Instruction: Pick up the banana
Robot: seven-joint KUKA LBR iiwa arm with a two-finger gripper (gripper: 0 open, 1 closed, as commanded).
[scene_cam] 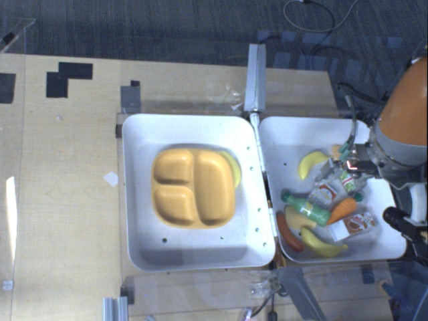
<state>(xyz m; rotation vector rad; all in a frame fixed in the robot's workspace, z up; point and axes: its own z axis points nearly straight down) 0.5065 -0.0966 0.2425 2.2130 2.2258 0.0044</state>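
Gripper (346, 160) sits low over the right bin (287, 136), buried in clutter, so honestly can't tell its state.

Two bins; the left bin (140, 179) has one yellow divided tray (194, 186). Two bananas: banana (322, 244) at the near edge, lying left-right beside a green bottle (304, 206) and carrot (342, 209); a second banana (311, 162) farther back, half hidden.

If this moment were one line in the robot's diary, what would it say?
goal: pick up banana | gripper: over right bin, above the pile | banana: lying at bin's front, apart from gripper | left bin: yellow tray
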